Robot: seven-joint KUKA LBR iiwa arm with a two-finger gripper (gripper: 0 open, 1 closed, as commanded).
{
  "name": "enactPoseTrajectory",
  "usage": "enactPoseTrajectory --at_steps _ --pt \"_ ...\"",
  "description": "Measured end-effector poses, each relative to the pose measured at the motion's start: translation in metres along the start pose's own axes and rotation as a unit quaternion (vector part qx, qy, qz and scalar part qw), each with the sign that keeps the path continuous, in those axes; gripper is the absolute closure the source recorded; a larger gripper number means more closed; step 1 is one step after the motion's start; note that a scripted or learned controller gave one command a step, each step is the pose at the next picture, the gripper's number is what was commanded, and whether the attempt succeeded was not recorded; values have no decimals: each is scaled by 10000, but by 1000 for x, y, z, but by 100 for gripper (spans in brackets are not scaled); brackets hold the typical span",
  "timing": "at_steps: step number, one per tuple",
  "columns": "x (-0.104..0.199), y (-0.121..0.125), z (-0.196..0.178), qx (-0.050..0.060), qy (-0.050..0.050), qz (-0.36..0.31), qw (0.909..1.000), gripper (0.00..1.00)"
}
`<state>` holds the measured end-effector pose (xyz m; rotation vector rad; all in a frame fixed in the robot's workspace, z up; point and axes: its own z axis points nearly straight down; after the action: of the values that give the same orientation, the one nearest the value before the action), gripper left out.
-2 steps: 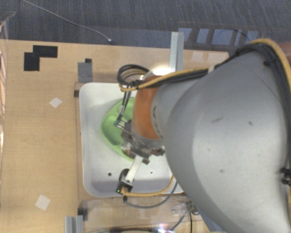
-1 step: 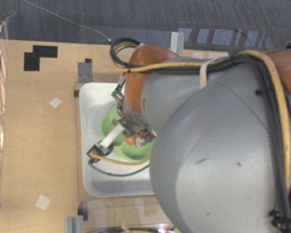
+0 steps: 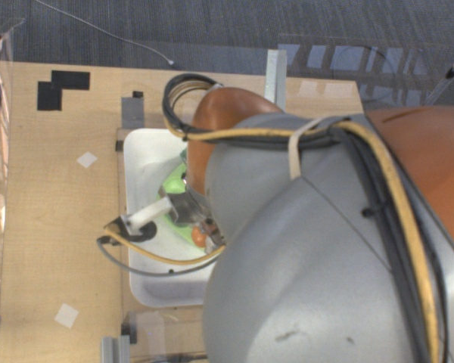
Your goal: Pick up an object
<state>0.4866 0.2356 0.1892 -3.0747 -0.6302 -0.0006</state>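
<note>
From my seat the arm [image 3: 325, 233] swallows most of the view, its grey bulk spreading from the 3 o'clock side down to 6 o'clock, with the orange band [image 3: 219, 119] arched above the wrist and a yellow cable [image 3: 287, 134] strapped across the housing. The wrist dips into the white bin [image 3: 147, 146], which sits on the tan bench [image 3: 53, 225]. The tool [image 3: 185, 210] is low over the bin floor; I cannot tell how it stands, since the body covers it. A green object [image 3: 174, 180] lies right at the tool's 12 o'clock, and an orange object [image 3: 199, 237] peeks out at its 5 o'clock; both are mostly covered, so I can't read a long axis on either. I see no legible writing
</note>
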Motion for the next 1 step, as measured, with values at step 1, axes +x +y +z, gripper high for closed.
enactPoseTrajectory --at_steps 1 --pt "0 1 6 -5 -1 1007 9949 100"
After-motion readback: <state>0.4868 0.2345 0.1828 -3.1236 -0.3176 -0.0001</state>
